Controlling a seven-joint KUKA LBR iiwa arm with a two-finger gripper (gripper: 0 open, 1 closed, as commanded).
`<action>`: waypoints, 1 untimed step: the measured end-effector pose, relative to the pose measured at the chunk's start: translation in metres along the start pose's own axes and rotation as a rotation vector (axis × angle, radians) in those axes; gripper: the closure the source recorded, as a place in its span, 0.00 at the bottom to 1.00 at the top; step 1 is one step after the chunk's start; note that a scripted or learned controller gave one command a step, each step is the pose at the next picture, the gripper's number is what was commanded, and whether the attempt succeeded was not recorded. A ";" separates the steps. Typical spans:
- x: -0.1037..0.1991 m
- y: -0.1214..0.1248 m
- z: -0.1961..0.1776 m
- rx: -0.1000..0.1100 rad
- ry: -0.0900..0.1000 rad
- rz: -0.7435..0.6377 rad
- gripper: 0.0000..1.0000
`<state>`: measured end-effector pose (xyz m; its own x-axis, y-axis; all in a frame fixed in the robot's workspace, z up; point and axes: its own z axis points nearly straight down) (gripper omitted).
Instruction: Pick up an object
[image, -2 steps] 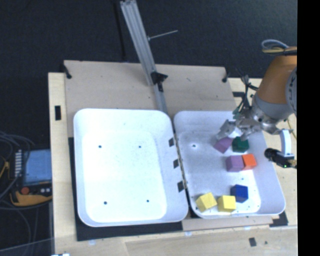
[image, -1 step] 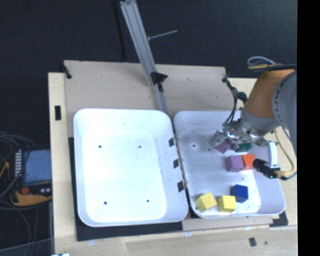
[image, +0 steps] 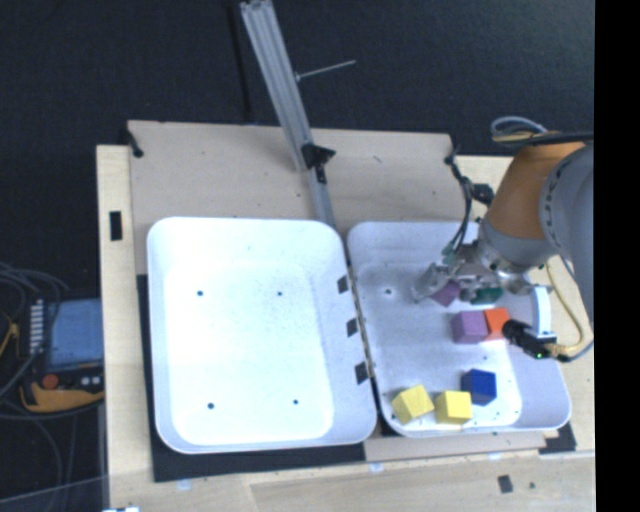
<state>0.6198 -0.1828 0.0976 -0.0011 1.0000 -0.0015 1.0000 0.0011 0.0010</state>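
My gripper (image: 432, 288) hangs over the upper middle of the right bin (image: 395, 330), reaching in from the right below the orange wrist band. A small mauve block (image: 446, 294) sits right at the gripper, partly covered by it; whether it is gripped is not visible. Just below lie a purple block (image: 468, 326) and an orange block (image: 497, 322), touching side by side. A blue block (image: 480, 385) rests lower right. Two yellow blocks (image: 412, 403) (image: 454, 405) lie along the bin's front wall. A green piece (image: 488, 294) peeks out under the wrist.
The left bin (image: 245, 330) stands beside the right one, with clips along their shared edge. A slanted metal rail (image: 290, 110) runs from the top of the view down to the bins' back. Cables trail by the arm at the right.
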 end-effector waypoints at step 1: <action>-0.001 0.001 -0.012 -0.003 -0.001 0.003 1.00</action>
<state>0.6203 -0.1841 0.1092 0.0016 1.0000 -0.0022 1.0000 -0.0016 0.0040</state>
